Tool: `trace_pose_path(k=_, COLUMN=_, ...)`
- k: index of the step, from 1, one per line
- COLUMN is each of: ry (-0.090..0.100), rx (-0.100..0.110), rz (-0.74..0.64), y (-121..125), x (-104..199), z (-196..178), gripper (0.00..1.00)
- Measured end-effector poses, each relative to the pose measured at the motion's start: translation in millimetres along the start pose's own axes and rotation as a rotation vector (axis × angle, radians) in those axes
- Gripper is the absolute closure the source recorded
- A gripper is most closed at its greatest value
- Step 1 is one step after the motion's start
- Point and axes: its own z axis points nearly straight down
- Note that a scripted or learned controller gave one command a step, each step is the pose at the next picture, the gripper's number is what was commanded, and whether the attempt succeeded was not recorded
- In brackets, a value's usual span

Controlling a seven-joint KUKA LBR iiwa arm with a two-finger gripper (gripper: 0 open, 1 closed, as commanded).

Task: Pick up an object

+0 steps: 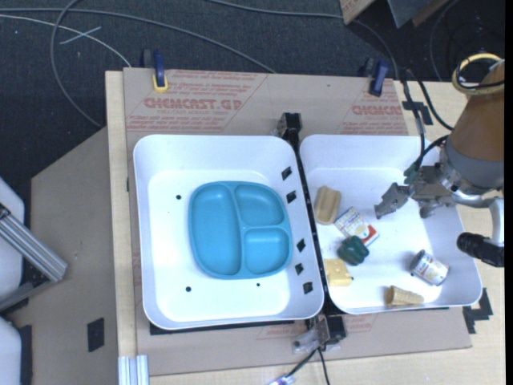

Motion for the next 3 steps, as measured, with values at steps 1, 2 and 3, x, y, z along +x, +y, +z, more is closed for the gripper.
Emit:
trace_pose_path(k=1, ry=-0.002, rx=-0.013, rz=-0.003, y=3, x=0, z=-7, gripper=0.00)
trace_pose_path(k=2, ry=-0.001, rx=-0.007, rz=-0.002, y=1, x=-2, z=56, gripper=0.00)
trace_pose_path(k=3, ry=0.002, rx=-0.015, rz=-0.003, y=3, x=-1, z=99, gripper=0.00)
